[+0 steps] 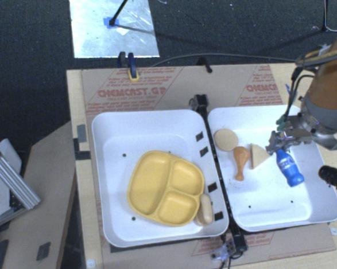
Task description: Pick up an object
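Jaws: the jaws [279, 140] are hanging at the right bin's 2 o'clock corner, right above the top of the blue bottle [289, 169]; whether they are apart, together or clamped on anything, I cannot tell, because the wrist is hiding them.
Task's thing: the blue bottle is lying on its side at 3 o'clock in the right bin [312, 210], its upper end under the gripper, its rounded end pointing toward 5 o'clock.
Slip risk: the bottle is looking round and smooth, so a pinch near its end is likely to be squeezing it out sideways or letting it roll away.
Crowding risk: the pale wedge [258, 154] is sitting just beside the bottle at its 9 o'clock side, so a finger coming down there could be nudging the wedge instead.
Wall risk: the grasp spot is lying near the bin's right wall, so there is little room for a sideways correction.
Right bin contents: a tan disc [226, 138] at 11 o'clock, a wooden peg [240, 161] touching the wedge near the centre, and the bottle.
Left bin contents: the left bin [115, 158] is holding a yellow divided tray [166, 187] at centre, with a beige oval piece [205, 209] touching its 4 o'clock rim.
Desk: both bins are resting side by side on the desk [153, 86].
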You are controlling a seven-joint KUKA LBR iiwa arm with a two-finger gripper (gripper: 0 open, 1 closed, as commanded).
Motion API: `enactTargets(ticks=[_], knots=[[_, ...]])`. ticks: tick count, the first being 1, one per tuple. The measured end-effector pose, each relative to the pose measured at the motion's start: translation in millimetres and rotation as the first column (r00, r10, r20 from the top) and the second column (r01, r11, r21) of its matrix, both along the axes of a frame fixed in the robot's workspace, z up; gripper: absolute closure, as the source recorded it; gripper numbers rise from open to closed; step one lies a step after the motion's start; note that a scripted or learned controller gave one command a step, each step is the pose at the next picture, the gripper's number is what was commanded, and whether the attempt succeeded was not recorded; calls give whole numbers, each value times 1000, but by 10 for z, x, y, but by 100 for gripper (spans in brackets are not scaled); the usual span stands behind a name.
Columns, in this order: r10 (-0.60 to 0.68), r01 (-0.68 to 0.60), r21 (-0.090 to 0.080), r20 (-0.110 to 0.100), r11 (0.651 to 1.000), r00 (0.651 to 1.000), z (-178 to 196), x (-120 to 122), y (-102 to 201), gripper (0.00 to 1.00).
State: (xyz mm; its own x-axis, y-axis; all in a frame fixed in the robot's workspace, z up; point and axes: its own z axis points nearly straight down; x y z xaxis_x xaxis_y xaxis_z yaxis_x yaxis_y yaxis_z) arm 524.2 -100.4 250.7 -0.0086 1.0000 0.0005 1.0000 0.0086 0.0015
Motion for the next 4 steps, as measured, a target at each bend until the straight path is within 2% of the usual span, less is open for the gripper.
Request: enactTargets(ticks=[1, 4], knots=[[0, 0, 1, 1, 1000, 1000, -108, -16, 529, 100], [0, 0, 0, 0, 1000, 1000, -305, 204, 2041, 100]])
